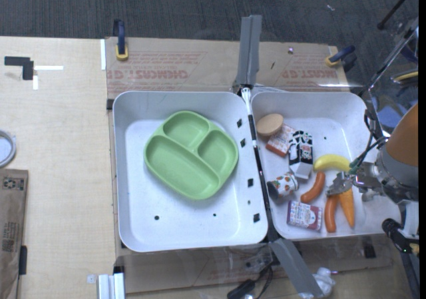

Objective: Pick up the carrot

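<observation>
My two-finger gripper (341,186) hovers, fingers apart, over the tapered orange plastic carrot (347,208) — light, stiff, slick — best pinched mid-body.

My robotics lab bench (53,131): clamps (120,41) pin cardboard (180,64), two white bins (133,178), toy food.
</observation>
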Tool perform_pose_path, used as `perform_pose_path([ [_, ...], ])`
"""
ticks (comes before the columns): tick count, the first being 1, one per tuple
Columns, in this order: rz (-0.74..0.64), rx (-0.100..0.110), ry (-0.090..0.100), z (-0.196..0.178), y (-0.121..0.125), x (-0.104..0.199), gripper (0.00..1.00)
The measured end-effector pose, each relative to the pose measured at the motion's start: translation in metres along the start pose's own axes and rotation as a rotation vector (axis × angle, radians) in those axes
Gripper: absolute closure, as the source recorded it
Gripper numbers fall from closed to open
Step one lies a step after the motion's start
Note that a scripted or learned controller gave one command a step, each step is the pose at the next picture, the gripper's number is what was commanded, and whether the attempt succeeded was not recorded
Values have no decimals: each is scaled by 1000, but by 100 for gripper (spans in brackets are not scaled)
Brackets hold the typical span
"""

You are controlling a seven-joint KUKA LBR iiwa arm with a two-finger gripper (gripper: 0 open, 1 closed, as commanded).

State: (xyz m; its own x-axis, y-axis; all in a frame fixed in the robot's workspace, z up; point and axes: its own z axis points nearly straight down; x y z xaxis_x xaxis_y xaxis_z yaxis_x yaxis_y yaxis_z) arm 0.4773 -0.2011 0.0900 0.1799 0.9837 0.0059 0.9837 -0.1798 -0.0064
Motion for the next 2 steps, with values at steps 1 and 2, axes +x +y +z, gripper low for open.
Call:
perform_pose_path([
  [1, 4, 0, -2, -9, 0, -1, 100],
  [2, 32, -5, -7, -109, -2, 11, 100],
])
